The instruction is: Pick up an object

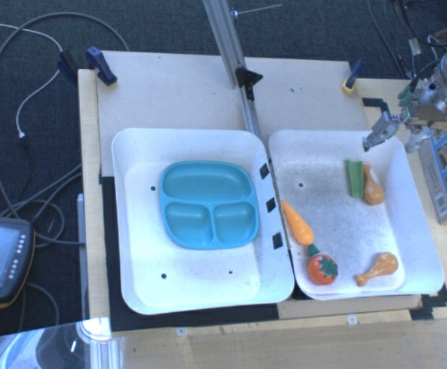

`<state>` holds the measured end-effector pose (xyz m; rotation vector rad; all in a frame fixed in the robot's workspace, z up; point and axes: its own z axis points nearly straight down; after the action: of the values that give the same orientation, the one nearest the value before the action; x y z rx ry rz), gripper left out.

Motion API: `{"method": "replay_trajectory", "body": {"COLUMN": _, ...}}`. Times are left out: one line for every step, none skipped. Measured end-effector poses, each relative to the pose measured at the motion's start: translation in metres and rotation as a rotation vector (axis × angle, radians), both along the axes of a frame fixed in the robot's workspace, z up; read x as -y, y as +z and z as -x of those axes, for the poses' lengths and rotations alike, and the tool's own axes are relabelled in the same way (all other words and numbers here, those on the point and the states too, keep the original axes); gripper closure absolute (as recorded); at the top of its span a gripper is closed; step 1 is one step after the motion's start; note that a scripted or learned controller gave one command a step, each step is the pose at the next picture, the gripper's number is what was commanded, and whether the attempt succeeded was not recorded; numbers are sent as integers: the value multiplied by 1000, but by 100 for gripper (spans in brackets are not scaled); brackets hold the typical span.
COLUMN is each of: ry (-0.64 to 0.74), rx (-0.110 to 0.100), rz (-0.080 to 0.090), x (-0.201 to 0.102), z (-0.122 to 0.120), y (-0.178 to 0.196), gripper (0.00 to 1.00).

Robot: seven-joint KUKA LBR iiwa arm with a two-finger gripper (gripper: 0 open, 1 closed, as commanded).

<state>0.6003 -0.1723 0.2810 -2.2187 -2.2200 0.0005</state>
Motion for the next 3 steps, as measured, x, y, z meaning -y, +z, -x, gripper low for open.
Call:
{"method": "replay_trajectory", "body": {"ry": 0, "rx": 0, "rz": 0, "x": 0, "z": 0, "y": 0, "gripper": 0}}
{"method": "replay_trajectory", "body": {"ry": 0, "rx": -4, "rz": 0, "x": -5, "z": 7, "y": -46, "gripper": 0}}
{"method": "replay_trajectory", "body": {"ry": 0, "rx": -4, "rz": 0, "x": -6, "z": 1, "y": -91, "gripper": 0}}
